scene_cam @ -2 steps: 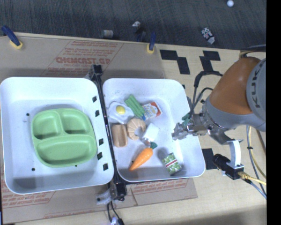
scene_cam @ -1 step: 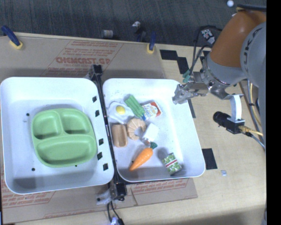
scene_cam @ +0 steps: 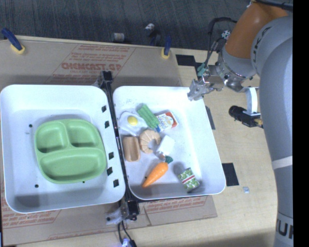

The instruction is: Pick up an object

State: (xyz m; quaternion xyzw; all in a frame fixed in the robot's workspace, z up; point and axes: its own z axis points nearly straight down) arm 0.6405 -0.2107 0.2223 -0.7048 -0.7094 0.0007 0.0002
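Overhead slanted view of a bench with two shallow white bins side by side on brown cardboard. Left bin (scene_cam: 15, 138) holds a green divided plate (scene_cam: 69, 150) with three compartments, lying flat near the middle.

Right bin (scene_cam: 208, 153) holds a scatter of toy food. A fried egg (scene_cam: 132, 121) lies near the bin's upper left, just beside a long green vegetable (scene_cam: 148, 117) set on a slant. A small packet with red and white markings (scene_cam: 166, 120) sits just right of the green vegetable. Below them, a tan bread-like block (scene_cam: 131, 148) stands beside a round tan pastry (scene_cam: 149, 139), and a small white piece (scene_cam: 165, 146) touches the pastry's right side. An orange carrot (scene_cam: 155, 173) with a green top lies tilted lower down. A small green and white can (scene_cam: 188, 179) rests near the bin's lower right corner.

Grey robot arm (scene_cam: 280, 102) with an orange band (scene_cam: 245, 27) enters from the right. Its gripper (scene_cam: 198, 91) hangs over the upper right corner of the right bin, at the rim, well apart from all the toy food. Nothing is seen between its fingers; whether they are spread or closed cannot be told at this size.

Blue and yellow clamps (scene_cam: 13, 41) pin the cardboard's far edge, and a black clip (scene_cam: 107, 76) sits where the two bins meet.
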